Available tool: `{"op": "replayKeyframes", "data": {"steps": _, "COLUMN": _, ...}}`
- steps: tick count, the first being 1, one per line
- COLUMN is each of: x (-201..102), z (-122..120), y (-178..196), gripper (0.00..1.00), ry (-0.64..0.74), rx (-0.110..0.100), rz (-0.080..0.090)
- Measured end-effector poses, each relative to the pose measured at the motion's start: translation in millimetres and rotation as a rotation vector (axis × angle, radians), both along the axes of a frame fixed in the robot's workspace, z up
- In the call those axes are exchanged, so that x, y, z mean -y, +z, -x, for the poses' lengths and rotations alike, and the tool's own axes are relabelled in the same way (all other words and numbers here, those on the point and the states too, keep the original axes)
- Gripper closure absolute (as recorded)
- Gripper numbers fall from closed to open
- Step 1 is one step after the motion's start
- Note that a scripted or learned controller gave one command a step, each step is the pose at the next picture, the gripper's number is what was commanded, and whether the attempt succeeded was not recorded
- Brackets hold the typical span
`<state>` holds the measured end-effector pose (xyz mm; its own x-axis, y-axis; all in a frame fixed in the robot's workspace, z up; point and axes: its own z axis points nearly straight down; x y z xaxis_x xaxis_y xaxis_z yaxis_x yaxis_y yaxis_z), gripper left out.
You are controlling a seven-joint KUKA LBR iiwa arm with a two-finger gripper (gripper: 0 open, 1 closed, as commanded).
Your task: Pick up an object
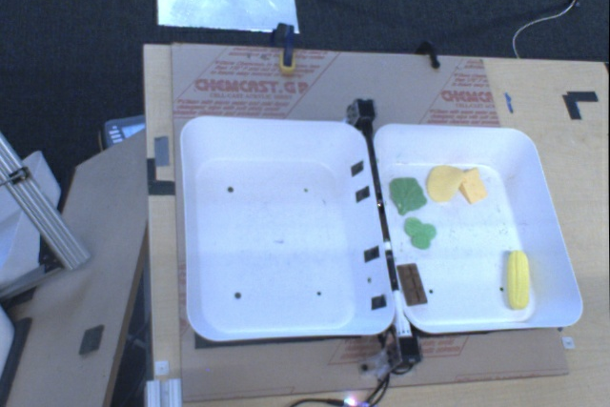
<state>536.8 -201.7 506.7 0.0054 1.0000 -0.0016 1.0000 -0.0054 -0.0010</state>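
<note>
Two shallow white plastic bins sit side by side on the brown board surface [238, 81]. All the small things lie in the right bin [548, 205]. Near its far left part is a flat green leafy toy piece [407, 194], and just right of it a soft yellow lumpy piece [443, 183] touches a small yellow-orange wedge [473, 189]. A smaller green leafy piece [419, 232] lies a bit nearer, close to the big green one but apart from it. A little brown flat block [412, 284] rests by the left wall, near the front. A yellow toy corn cob [517, 279] lies alone at the near right, well apart from the rest. I cannot tell if the end effector is open or closed. No thing is picked up yet, so the job is just at its start. I think the corn cob is the best pick, since it has room all around it. The end effector should come straight down over its middle, open wide across its thin side, then close softly. The flat green pieces look hard to grab.
</note>
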Motion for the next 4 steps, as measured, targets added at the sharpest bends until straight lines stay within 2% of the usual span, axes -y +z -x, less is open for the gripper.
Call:
{"op": "replayKeyframes", "data": {"steps": 1, "x": 5, "z": 13, "y": 30, "gripper": 1.00, "ry": 0.006, "rx": 0.005, "rz": 0.000}}
{"op": "replayKeyframes", "data": {"steps": 2, "x": 4, "z": 49, "y": 29, "gripper": 1.00, "ry": 0.006, "rx": 0.004, "rz": -0.001}}
{"op": "replayKeyframes", "data": {"steps": 4, "x": 4, "z": 50, "y": 29, "gripper": 1.00, "ry": 0.009, "rx": 0.005, "rz": 0.000}}
